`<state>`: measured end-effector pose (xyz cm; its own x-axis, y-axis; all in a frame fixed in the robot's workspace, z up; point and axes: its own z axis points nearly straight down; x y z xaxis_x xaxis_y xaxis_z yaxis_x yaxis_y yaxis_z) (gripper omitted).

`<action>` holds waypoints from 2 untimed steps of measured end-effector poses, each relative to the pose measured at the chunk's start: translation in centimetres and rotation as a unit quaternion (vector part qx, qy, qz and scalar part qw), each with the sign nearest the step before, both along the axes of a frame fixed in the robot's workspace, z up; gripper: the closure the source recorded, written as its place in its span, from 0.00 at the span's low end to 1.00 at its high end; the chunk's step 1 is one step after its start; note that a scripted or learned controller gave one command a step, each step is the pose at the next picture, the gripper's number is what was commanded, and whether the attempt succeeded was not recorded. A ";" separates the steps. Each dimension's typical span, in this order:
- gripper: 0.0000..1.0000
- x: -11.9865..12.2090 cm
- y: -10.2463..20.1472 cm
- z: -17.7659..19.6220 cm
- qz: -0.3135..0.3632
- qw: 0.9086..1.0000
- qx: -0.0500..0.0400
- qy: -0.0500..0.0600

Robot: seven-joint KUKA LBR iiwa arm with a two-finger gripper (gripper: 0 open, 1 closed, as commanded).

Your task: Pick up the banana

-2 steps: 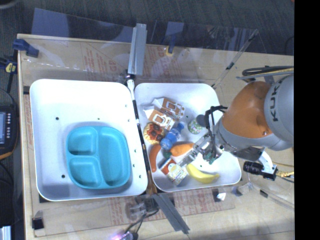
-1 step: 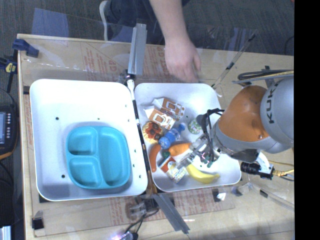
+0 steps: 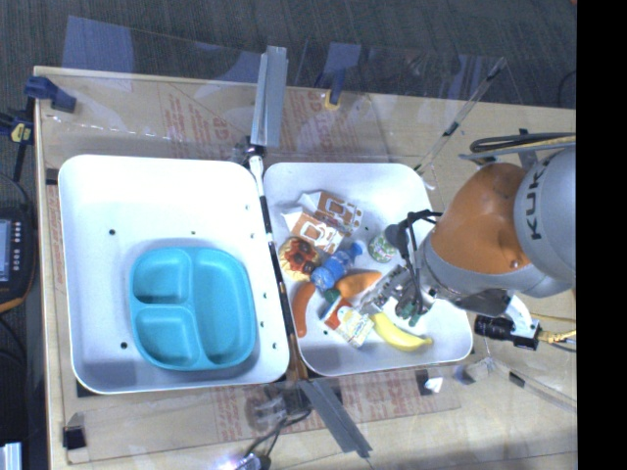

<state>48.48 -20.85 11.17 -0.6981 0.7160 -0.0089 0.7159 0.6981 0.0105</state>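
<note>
**Arm low over the right bin, banana lying at the near edge**

Lettering first: the grey arm (image 3: 549, 223) carries dark capitals on its casing, "KU" readable before the edge cuts them off. The bench (image 3: 147, 116) has faint red printing across its board, too pale to read. Packets in the pile show orange-and-white printed faces, but the words are too small to make out.

On to the containers. The left bin (image 3: 88, 213) holds a blue divided tray (image 3: 191, 306), three compartments, sitting toward the bin's near right corner. The right bin (image 3: 392, 179) is crowded: a packet (image 3: 333, 209) with orange windows near the far middle, a second printed packet (image 3: 312, 235) just in front of it, a blue item (image 3: 335, 265) in the centre, an orange piece (image 3: 358, 284) beside that, and a red-orange strip (image 3: 300, 311) along the left wall.

The banana (image 3: 400, 334) lies flat on the right bin's floor by the near edge, toward the near right corner, one end touching a red-and-white packet (image 3: 348, 321).

The gripper (image 3: 404, 297) is down in the right bin just above the banana; I cannot tell how its jaws stand, as dark parts and clutter mask them.
</note>
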 end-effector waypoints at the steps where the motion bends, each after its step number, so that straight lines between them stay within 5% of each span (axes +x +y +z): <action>1: 0.00 0.0 0.0 0.0 0.000 1.000 0.000 0.000; 2: 0.00 -0.3 -0.2 -1.1 0.007 1.000 -0.001 0.001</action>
